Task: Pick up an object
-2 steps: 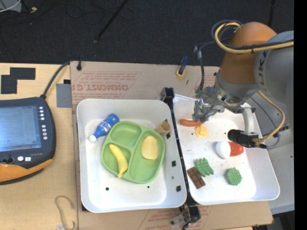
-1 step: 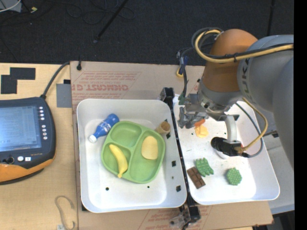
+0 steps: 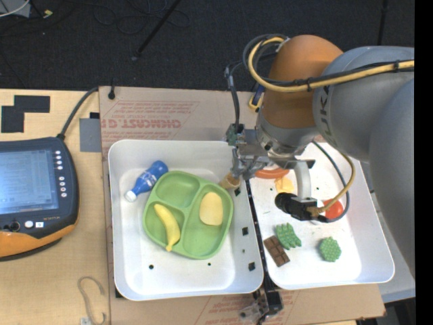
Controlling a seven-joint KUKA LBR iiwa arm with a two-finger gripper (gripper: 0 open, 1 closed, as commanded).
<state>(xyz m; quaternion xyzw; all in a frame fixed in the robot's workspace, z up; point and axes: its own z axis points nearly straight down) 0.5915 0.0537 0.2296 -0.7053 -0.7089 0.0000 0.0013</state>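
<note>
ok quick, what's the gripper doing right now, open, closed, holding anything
Gripper: cannot be told from this view; it sits low over the inner edge of the left bin, beside the green plate.

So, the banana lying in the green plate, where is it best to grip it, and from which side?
Probably at the middle of the banana, from straight above. It lies flat and curved in the green plate's left compartment, with open space along both long sides for the fingers.

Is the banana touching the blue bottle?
Apart. In the camera view the banana lies inside the green plate, and the blue bottle lies outside its rim on the left bin floor, with the rim between them.
</note>
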